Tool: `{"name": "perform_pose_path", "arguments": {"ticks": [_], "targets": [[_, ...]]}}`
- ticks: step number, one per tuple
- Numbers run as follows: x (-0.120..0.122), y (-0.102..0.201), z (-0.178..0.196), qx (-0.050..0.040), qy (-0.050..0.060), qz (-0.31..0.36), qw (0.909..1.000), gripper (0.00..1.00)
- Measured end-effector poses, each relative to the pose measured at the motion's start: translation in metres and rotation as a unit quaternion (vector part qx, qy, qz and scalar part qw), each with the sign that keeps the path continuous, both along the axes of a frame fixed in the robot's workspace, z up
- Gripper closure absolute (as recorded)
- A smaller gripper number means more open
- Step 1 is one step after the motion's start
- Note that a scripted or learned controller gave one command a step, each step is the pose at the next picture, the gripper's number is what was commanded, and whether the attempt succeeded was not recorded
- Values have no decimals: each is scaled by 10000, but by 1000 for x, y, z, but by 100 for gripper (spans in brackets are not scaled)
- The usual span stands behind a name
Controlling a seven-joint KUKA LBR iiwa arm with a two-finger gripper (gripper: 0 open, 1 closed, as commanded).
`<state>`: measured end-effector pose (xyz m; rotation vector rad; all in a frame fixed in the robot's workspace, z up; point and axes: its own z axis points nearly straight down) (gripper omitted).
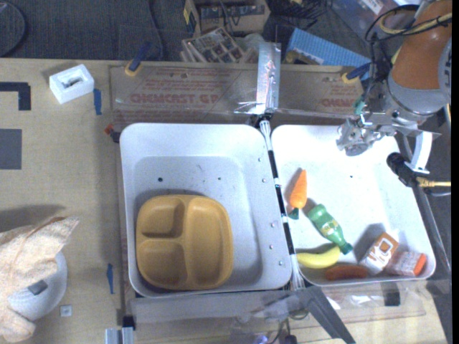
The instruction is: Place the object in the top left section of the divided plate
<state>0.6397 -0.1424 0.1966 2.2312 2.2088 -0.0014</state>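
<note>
- The counter [57,156] spans the frame, pale wood, bearing two shallow white bins side by side.
- The left bin [193,138] sits at centre frame; the right bin [373,213] adjoins it, their rims touching along the middle.
- The arm [423,56] enters at the upper right of the frame, orange band above the wrist.
- The divided plate [185,241], mustard yellow with three sections, lies in the lower part of the left bin.
- The tool [353,140] hangs over the upper part of the right bin; whether its fingers are apart or together cannot be told, and nothing is seen between them.
- A green bottle [328,226] lies tilted in the right bin, below and left of the tool, well apart from it.
- A banana [318,256] lies along the lower edge, just beside the bottle's end.
- A carrot [297,189] lies near the bin's left wall, nearest the tool.
- A sausage [346,271] lies below the banana.
- A small carton [380,251] and a red-orange piece [412,263] sit at the lower right corner.
</note>
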Motion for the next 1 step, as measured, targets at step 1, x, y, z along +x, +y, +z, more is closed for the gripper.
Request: {"name": "perform_pose_path", "arguments": {"ticks": [1], "targets": [[-56,66,126,5,-7,183,9998,100]]}}
